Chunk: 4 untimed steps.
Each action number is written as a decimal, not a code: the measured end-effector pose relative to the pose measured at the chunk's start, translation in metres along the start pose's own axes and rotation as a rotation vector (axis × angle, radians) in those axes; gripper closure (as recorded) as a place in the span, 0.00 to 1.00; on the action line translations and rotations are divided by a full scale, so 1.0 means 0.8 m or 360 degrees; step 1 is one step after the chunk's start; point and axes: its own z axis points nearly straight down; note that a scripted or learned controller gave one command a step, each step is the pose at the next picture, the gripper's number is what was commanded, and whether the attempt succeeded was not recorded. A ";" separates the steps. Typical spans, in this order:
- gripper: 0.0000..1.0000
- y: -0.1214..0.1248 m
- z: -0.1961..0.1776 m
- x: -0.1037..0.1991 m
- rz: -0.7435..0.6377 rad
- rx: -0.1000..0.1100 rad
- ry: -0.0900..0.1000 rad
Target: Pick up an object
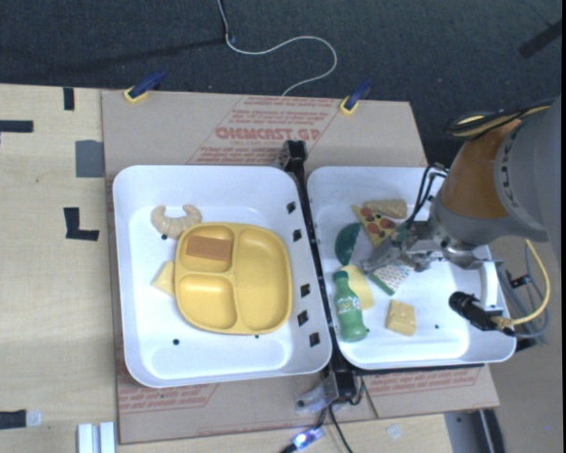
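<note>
Camera view | gripper over right bin | green bottle beside

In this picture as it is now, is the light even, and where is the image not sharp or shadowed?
Camera view: the light is soft and even, with no strong glare on the white bins; the yellow tray casts a faint shadow; the arm darkens the right bin's upper corner; the items beside the gripper look slightly soft.

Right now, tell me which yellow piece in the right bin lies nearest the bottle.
The pale yellow piece touching the green bottle, by its neck. The cheese wedge lies apart, further right.
</note>
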 end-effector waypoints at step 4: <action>1.00 0.007 -0.176 0.005 0.0001 -0.0004 0.0002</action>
